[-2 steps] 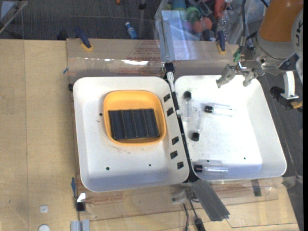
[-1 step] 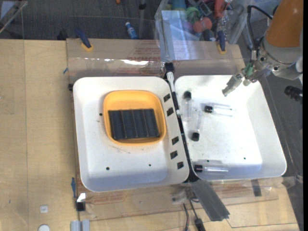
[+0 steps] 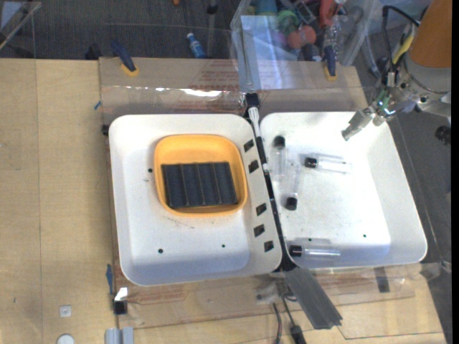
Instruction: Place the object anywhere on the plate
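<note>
Nothing is seen placed on the orange plate in the left bin; clear syringe-like objects lie in the right bin; the gripper hangs above, its opening undetermined.

Bright, even overhead light; white bins nearly washed out; shadows soft; overall focus slightly soft.

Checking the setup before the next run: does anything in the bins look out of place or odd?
Nothing is spilled or broken. The orange plate in the left bin already holds a dark ridged block. Several clear syringe-like tubes lie scattered in the right bin.
</note>
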Controlling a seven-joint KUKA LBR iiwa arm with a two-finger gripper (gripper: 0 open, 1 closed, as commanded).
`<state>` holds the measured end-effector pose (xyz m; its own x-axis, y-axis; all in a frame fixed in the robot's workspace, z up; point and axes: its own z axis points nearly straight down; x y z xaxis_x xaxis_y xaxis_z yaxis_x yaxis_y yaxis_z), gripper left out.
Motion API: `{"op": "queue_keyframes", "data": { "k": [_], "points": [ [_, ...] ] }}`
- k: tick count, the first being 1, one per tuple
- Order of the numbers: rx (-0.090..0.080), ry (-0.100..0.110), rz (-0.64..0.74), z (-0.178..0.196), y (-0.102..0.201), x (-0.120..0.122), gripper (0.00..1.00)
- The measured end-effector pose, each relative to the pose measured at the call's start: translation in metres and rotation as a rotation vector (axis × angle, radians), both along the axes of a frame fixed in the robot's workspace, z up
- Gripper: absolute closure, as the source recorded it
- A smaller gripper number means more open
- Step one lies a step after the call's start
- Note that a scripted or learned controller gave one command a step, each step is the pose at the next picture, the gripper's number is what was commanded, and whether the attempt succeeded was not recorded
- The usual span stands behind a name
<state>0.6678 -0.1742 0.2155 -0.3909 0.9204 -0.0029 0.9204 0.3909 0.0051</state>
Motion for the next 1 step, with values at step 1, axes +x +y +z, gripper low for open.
{"op": "queue_keyframes", "data": {
  "k": [1],
  "points": [
    [-0.002,0.0,0.031,-0.0065,-0.0403,-0.0004,0.0]
  ]
}}
